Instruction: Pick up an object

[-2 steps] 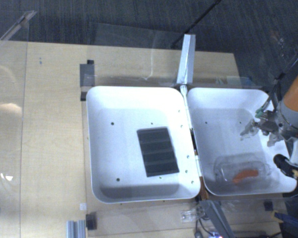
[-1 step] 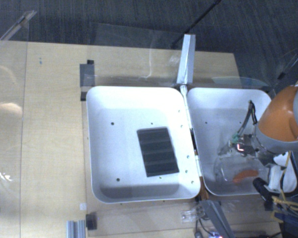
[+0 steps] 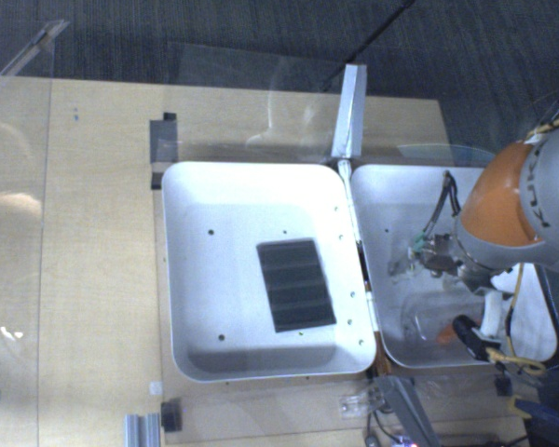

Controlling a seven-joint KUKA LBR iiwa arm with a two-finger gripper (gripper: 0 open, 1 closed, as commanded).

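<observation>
My hand (image 3: 435, 254) sits low in the right bin (image 3: 391, 194) at 3 o'clock, how open I cannot tell, and the dark ribbed pad (image 3: 296, 285) lies flat mid left bin (image 3: 196, 203), so I judge nothing picked yet.

The arm (image 3: 505, 203) covers the right bin's (image 3: 391, 203) right portion; a transparent item (image 3: 423, 320) inside is too faint to identify.

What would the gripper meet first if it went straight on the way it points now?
Probably the bare floor of the shallow white right bin; the gripper points down into it. Depth is unclear from this slanted view.
</observation>
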